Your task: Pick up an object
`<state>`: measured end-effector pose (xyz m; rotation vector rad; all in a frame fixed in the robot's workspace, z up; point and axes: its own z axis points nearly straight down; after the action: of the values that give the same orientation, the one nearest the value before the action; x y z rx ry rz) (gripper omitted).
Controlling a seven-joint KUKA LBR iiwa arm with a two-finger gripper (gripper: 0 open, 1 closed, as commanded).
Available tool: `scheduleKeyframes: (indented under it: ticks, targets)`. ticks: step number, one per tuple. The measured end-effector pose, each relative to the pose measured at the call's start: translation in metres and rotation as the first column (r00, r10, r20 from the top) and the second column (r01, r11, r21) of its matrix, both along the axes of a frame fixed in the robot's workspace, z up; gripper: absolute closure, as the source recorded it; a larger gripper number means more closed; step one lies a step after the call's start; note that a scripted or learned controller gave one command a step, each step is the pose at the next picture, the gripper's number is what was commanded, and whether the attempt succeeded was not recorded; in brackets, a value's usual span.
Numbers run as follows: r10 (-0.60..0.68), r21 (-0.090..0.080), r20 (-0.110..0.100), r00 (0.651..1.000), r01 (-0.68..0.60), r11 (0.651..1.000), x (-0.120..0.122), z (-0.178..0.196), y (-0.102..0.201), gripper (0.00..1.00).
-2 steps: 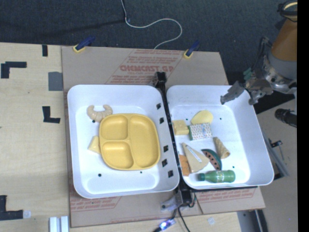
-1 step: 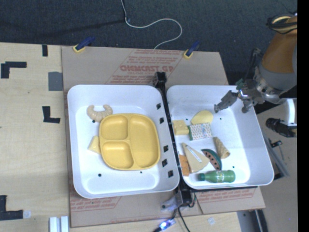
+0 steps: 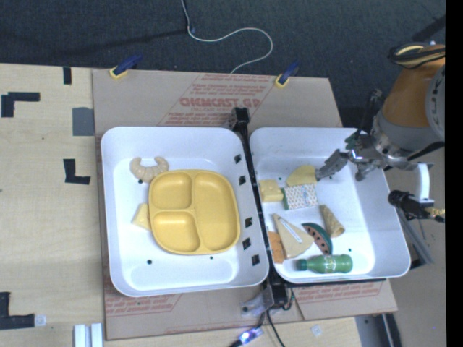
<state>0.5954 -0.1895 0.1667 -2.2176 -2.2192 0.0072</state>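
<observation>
On wood bench, cardboard under two bins; dark carpet behind, white cable; gripper finger state unclear.

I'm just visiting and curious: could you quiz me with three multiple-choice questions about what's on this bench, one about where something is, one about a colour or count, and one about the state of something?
1. Where does the yellow divided plate lie?
A. In the left bin
B. In the right bin
C. On the cardboard outside the bins

2. What colour is the bottle in the right bin?
A. Red
B. Green
C. Blue

3. How is that bottle resting?
A. Standing upright
B. Lying on its side
C. Lifted by the end effector

Answers:
1. A, the plate sits in the middle of the left bin.
2. B, its body is green with a pale cap.
3. B, it lies flat along the bin's near wall, while the end effector is up by the far side, apart from it.
</observation>
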Motion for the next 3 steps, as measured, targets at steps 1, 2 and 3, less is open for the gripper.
scheduleKeyframes:
  ticks: [1, 2, 3]
  targets:
    - [0.002, 0.0, 0.0, 1.0, -0.002, 1.0, 0.007, -0.05, -0.003, 0.0]
    - [0.001, 0.0, 0.01, 1.0, -0.001, 1.0, 0.01, -0.078, -0.002, 0.0]
    - [0.003, 0.0, 0.016, 1.0, -0.003, 1.0, 0.012, -0.065, -0.001, 1.0]
